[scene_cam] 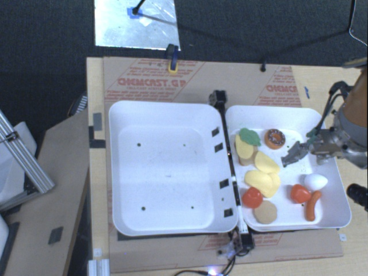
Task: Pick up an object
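Observation:
The right white bin holds several toy foods. A brown doughnut lies at the back, beside a green leafy piece on a pale yellow chunk. Two yellow pieces lie mid-bin. A red tomato and a tan round sit at the front left. A white egg, another red piece and an orange sausage sit at the front right. My gripper hangs open over the bin's middle, just right of the upper yellow piece, with nothing between its fingers.
The left white bin adjoins the right one along a black hinged divider. Cardboard lies under both bins. A shiny metal sheet rests beyond the bench. An aluminium frame stands at the far left.

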`<state>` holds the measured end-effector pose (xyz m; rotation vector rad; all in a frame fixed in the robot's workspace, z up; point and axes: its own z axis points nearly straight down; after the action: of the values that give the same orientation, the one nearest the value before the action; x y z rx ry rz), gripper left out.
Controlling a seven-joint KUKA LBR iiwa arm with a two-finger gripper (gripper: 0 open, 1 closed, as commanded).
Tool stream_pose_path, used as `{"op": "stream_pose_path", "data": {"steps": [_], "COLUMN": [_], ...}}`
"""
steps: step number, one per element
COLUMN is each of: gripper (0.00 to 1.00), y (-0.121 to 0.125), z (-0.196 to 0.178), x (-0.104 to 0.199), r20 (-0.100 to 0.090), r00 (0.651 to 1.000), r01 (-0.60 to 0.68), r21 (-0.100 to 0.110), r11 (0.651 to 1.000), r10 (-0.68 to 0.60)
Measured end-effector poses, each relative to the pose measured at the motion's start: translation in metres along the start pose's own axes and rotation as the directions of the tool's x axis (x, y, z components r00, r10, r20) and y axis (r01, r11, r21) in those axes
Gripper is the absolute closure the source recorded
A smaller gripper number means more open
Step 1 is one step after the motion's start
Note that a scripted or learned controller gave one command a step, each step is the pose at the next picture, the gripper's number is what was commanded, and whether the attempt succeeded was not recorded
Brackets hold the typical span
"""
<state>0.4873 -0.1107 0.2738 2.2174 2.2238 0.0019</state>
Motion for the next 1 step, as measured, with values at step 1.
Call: {"op": "stream_pose_path", "data": {"steps": [1], "gripper": [0.00], "y": [-0.0022], "z": [0.0941], "x": [0.0488], "r20": [-0.004], "r00": [1.000], "r01": [0.004], "r21": [0.010], "r11": [1.000], "r10": [-0.004]}}
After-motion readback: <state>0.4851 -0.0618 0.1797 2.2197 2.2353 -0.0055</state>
